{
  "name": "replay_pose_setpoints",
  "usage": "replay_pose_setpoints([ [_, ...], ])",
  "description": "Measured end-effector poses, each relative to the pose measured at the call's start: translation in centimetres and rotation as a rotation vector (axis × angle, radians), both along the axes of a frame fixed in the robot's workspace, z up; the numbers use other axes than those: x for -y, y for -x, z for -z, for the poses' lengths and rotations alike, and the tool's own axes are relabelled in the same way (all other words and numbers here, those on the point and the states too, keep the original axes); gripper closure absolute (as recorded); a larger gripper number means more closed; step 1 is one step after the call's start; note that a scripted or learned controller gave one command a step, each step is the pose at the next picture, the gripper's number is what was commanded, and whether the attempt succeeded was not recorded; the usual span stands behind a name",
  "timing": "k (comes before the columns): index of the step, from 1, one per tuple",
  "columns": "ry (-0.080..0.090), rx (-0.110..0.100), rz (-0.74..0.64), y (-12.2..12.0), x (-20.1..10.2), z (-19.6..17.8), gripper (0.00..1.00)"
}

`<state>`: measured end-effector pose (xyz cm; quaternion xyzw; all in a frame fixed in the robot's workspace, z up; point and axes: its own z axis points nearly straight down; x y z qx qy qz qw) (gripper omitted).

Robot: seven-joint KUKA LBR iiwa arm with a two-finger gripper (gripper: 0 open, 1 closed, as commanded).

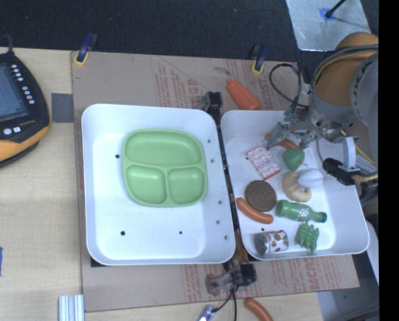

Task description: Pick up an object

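My gripper point(287, 131) hangs low over the back of the right bin point(346, 236), reaching in from the right. Just under it lies a small orange piece point(280, 141), partly hidden by the gripper. Close in front sit a green pepper-like toy point(293, 158), a white egg point(311, 177) and a beige pastry point(296, 187). A pink-and-white packet point(262, 161) lies to the gripper's front left. Further forward are a brown round cookie point(260, 194), a sausage point(254, 210), a green bottle point(299, 212), a small can point(273, 241) and a green leafy toy point(308, 236).
The left bin point(105, 239) holds a green divided plate point(166, 166). An orange carrot toy point(242, 95) lies on the cardboard behind the bins, and another orange piece point(259, 308) lies in front. A teach pendant point(9, 109) rests at far left. Cables hang by the wrist.
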<state>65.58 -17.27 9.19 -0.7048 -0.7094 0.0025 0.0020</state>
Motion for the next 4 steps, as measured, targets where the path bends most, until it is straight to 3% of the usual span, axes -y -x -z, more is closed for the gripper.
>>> replay_pose_setpoints([
  [1,0.000,0.002,0.002,8.9,-2.1,0.0,0.00],
  [2,0.003,0.001,-0.002,8.9,-2.0,-1.0,1.00],
  [3,-0.001,0.005,0.002,5.1,-6.3,-10.5,1.00],
  [4,-0.001,0.003,0.002,5.1,-6.3,-10.4,0.00],
])
